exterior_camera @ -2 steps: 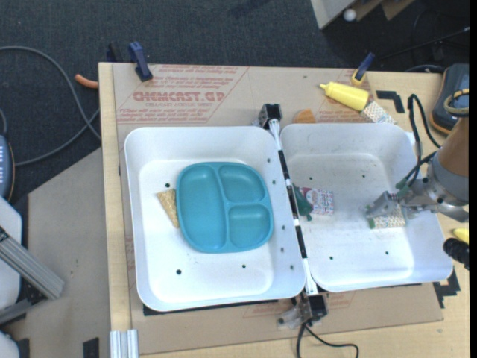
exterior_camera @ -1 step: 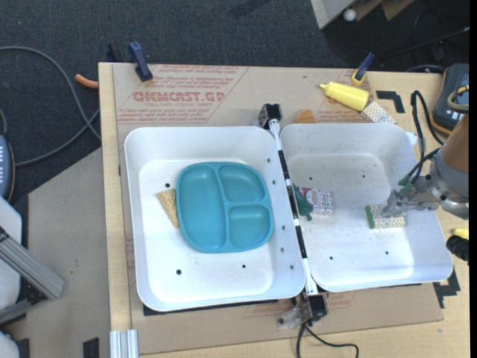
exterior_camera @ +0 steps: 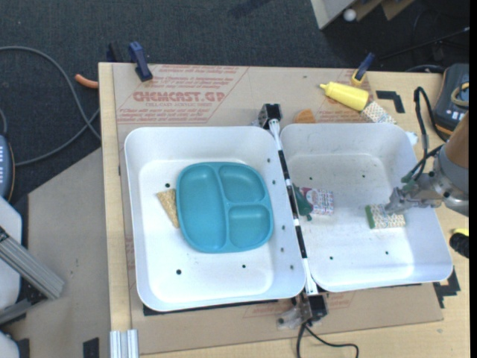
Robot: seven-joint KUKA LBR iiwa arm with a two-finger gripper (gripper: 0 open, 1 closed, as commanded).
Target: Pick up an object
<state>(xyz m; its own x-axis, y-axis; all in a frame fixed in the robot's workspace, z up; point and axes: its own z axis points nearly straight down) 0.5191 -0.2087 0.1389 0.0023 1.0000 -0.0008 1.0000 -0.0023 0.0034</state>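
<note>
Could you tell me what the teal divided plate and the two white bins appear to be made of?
The teal plate looks like moulded plastic: uniform colour, smooth, rounded compartments, a soft sheen. The white bins seem thin formed plastic too, glossy, with rounded corners and rolled rims.

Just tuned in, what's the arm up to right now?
The grey arm's pincer is low in the right white bin, at a small flat green-edged packet near that bin's right side. A second small packet with red print lies by the bin divider. The left white bin holds a teal sectioned plastic plate.
</note>
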